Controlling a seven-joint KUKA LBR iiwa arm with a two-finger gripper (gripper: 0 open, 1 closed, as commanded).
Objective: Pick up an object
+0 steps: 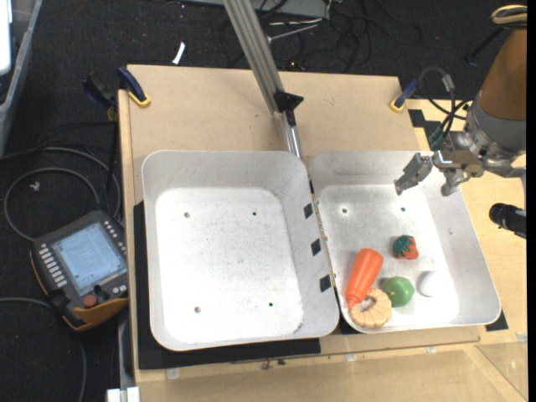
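The right bin [368, 195] holds an orange carrot [363, 274], a tan round toy [371, 310] at its lower end, a green ball-like toy [398, 291], a small red strawberry-like toy [406, 247] and a white ball [428, 284]. My gripper [433, 176] hangs above the far right part of this bin, well beyond the toys. Its two fingers are spread apart with nothing between them.
The left bin [167, 182] lies beside the right one, joined along a middle ridge with black clips [319, 244]. A grey metal pole [255, 44] slants down from the back. A teach pendant [82, 262] lies on the floor at the left.
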